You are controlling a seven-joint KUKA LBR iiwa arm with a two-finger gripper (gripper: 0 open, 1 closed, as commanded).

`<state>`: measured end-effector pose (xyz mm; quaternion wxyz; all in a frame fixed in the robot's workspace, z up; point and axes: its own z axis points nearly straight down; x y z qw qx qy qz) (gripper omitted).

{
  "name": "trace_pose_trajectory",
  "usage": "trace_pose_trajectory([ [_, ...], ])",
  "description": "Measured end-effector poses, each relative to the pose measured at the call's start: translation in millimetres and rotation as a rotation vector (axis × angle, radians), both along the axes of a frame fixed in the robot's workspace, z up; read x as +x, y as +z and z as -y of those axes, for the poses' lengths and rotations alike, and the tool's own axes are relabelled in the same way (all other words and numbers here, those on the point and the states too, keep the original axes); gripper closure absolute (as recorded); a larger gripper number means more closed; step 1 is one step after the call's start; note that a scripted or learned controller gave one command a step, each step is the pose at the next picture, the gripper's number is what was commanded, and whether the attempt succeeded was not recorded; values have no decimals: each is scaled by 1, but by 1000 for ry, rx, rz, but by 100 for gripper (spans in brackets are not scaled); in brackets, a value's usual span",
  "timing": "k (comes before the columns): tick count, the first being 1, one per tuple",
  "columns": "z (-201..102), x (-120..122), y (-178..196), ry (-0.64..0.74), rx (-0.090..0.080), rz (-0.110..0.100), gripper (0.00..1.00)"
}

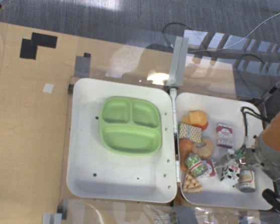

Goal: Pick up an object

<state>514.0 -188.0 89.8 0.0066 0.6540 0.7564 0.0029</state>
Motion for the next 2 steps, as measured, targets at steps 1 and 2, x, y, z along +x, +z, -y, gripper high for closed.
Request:
trace_pose_trajectory([
  [1, -1, 3, 12, 1, 1, 6, 100],
  [2, -94, 30, 87, 70, 4, -8, 100],
])
